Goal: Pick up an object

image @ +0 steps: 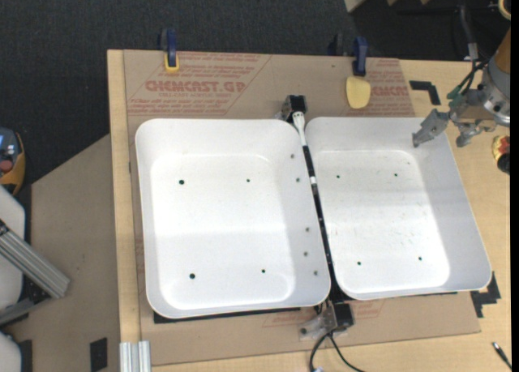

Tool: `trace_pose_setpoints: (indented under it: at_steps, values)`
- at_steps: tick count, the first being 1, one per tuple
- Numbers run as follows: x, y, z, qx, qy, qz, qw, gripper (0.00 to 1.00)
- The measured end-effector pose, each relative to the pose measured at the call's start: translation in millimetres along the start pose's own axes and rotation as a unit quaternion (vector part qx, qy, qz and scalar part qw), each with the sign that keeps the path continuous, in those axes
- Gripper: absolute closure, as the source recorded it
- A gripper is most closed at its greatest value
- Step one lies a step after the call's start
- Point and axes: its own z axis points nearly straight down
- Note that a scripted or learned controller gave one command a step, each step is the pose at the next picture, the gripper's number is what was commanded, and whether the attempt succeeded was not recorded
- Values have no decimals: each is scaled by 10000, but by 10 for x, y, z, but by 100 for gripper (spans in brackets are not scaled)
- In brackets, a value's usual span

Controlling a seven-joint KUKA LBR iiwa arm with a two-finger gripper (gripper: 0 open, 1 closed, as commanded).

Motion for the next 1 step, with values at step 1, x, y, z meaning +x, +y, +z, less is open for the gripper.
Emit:
trace_pose_setpoints:
  at_steps: [1]
  values:
    - [14,413,-2450,-90,-37,-15,10000,0]
